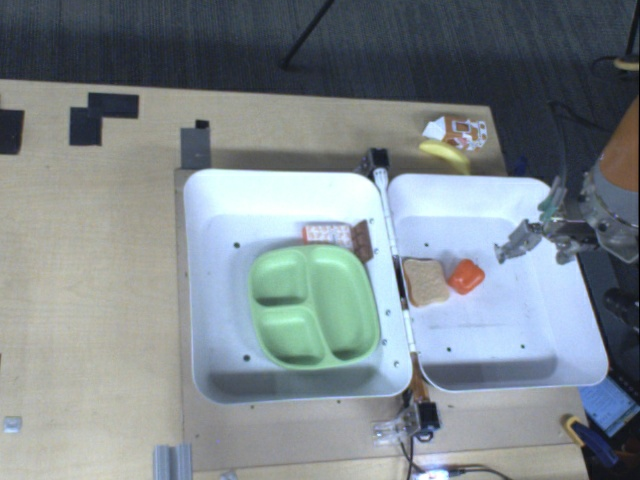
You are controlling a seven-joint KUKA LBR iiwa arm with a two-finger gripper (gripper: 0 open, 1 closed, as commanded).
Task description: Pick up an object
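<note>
In the right bin point(500, 363) lie a slice of toast point(427, 282) and, just to its right, a small orange-red object point(465, 277). The two look close together or touching. My gripper point(515, 244) hangs over the right bin's upper right part, to the right of and slightly above the orange-red object. Its fingers stand apart with nothing between them. In the left bin point(215, 268) a green divided plate point(315, 306) sits in the middle, and a small red-and-white packet point(328, 234) with a brown piece point(362, 240) lies behind it.
A yellow and white toy item point(452, 137) lies on the bench behind the right bin. Black markers point(100, 116) sit at the bench's far left. Cables and a clip point(415, 423) lie at the front between the bins.
</note>
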